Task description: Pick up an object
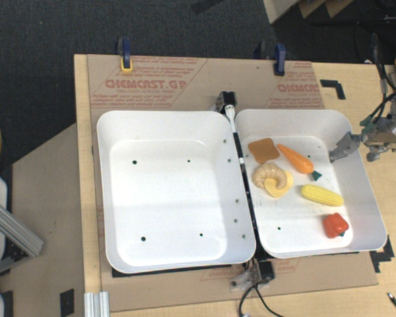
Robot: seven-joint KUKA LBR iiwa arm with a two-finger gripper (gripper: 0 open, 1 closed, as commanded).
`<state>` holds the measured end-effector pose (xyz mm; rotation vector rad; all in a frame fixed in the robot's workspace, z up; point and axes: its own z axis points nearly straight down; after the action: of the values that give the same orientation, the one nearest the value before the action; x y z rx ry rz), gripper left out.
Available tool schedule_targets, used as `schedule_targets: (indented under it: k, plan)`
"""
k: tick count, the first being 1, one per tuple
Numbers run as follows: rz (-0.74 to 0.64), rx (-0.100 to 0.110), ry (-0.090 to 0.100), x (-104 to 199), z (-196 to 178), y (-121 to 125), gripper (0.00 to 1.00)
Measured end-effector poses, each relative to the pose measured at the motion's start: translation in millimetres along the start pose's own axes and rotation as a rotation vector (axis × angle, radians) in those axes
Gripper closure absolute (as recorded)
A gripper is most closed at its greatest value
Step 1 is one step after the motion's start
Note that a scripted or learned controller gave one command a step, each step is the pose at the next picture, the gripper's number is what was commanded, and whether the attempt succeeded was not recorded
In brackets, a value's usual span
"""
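Pincer (340,147) at the right bin's (363,197) far right rim; its state could not be told.

Inside that bin lay a carrot (296,158), corn cob (322,195), red pepper (335,225), croissant (272,177) and brown slice (263,150).

The tabletop (178,78) was a pale board printed with red lettering, held by two blue clamps (125,47) at its far edge. Two shallow white bins lay on it, touching side by side: the left bin (119,127) and the right bin (366,197).
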<state>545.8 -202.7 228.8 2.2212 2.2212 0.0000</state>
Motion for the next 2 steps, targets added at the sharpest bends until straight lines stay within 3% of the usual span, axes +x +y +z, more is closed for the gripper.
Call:
schedule_targets:
  k: [1, 2]
  plan:
    - [-0.004, 0.009, 0.005, 20.7, 139.0, 52.3, 0.0]
    - [-0.003, -0.002, -0.001, 38.8, 144.7, 80.1, 0.0]
